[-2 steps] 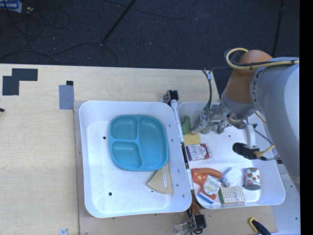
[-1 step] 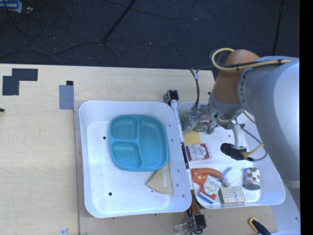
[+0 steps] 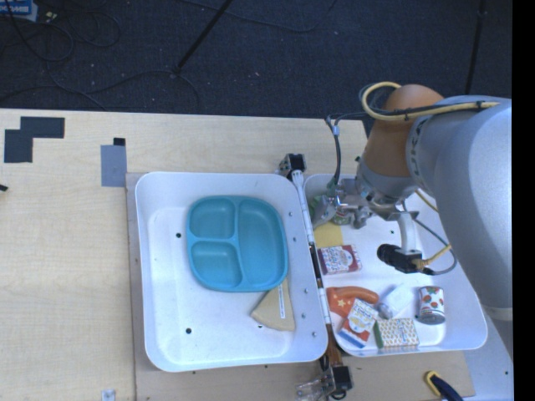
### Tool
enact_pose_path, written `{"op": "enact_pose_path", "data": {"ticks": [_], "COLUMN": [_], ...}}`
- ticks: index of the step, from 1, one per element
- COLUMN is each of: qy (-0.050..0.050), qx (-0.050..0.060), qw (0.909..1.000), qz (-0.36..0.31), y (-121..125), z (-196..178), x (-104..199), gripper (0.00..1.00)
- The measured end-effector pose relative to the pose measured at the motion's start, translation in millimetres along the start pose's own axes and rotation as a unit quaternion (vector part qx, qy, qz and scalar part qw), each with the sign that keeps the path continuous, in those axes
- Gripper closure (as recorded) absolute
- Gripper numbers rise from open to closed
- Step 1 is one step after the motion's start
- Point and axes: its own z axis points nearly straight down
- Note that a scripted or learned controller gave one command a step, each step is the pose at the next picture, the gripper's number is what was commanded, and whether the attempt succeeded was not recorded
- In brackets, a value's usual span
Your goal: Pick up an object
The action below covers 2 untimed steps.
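Note:
My gripper hangs low over the far left corner of the right bin, below the grey arm with its orange band. A greenish thing lies right beside it; whether the two touch I cannot tell. Just nearer lie a yellow flat piece and a red and white packet. Toward the front of that bin sit an orange carrot-like piece, a small white, blue and red box, a tan and green box and a small can.
The left bin holds a teal divided plate and a tan wedge near its front right. A raised divider separates the two bins. The arm covers the right bin's far right part.

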Motion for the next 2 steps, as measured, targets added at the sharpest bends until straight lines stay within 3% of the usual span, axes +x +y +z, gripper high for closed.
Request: {"op": "enact_pose_path", "data": {"ticks": [1, 2], "qy": [0.000, 0.001], "qx": [-0.001, 0.000], "qw": [1.0000, 1.0000], "qz": [0.002, 0.002], "y": [-48.6, -73.7], "z": [-0.3, 0.1], "x": [-35.4, -1.9], "gripper": [0.00, 0.00]}}
